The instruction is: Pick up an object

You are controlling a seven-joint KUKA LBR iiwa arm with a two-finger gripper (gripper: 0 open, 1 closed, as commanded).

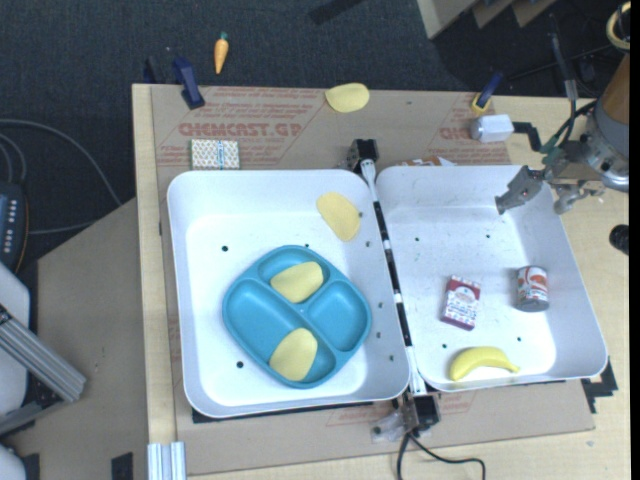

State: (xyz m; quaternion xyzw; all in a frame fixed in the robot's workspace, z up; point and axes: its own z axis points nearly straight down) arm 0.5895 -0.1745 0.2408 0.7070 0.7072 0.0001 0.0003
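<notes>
My tool point(540, 190) hovers over the right bin's point(585, 298) far edge — fingers spread open, nothing between them. In that bin lie a small can point(532, 288), a red packet point(461, 302) and a banana point(482, 363) — all well apart from it.

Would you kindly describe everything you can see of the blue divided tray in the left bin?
The blue divided tray is a rounded, glossy piece that looks like plastic, with raised ridges splitting it into compartments. It lies flat on the floor of the left bin, turned at a slant to the bin's walls. Two pale yellow, rounded pieces sit in separate compartments, one at the upper middle and one at the lower middle. The right-hand compartment shows bare blue.
</notes>
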